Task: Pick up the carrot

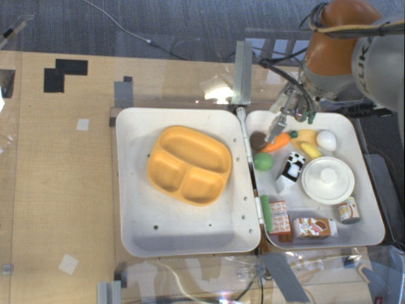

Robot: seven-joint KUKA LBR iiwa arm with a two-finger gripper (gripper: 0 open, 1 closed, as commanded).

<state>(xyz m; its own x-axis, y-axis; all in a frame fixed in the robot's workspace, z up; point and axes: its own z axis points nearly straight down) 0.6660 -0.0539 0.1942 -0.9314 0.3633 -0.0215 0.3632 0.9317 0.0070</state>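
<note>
The carrot [276,145], orange with a small green top, lies tilted in the upper left part of the right bin [370,223]. My gripper [281,124] hangs just above the carrot's upper end, reaching in from the top right under the orange wrist band. The view gives no sign that the carrot is lifted; it rests among the other items on the bin floor.
Around the carrot sit a brown item [257,139], a green ball [263,162], a black-and-white toy [292,166], a banana [308,146], a white egg [326,140] and a white bowl [327,178]. Cartons [314,228] lie at the front. A yellow divided plate [188,164] fills the left bin [136,227].
</note>
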